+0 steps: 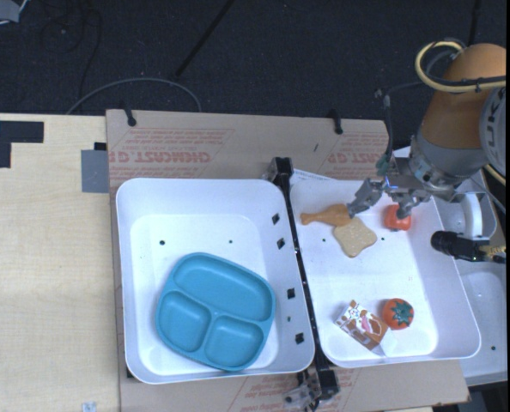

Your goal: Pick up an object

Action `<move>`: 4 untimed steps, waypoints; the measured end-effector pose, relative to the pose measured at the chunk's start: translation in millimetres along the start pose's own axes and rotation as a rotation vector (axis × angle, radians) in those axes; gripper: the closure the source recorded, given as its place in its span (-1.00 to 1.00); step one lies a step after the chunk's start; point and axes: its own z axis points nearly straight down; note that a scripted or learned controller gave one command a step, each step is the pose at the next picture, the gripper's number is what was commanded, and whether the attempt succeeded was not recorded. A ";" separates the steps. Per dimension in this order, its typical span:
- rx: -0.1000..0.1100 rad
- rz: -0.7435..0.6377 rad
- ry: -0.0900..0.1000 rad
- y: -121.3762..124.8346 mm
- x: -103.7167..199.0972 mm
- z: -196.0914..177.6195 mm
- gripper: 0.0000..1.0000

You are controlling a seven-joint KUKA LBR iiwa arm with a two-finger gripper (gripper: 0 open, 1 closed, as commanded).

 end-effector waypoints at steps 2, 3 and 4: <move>-0.009 -0.001 -0.001 0.7 5.8 37.3 -1.00; -0.008 -0.001 -0.001 8.1 5.3 84.5 -1.00; -0.016 -0.001 -0.005 9.8 5.7 125.3 -1.00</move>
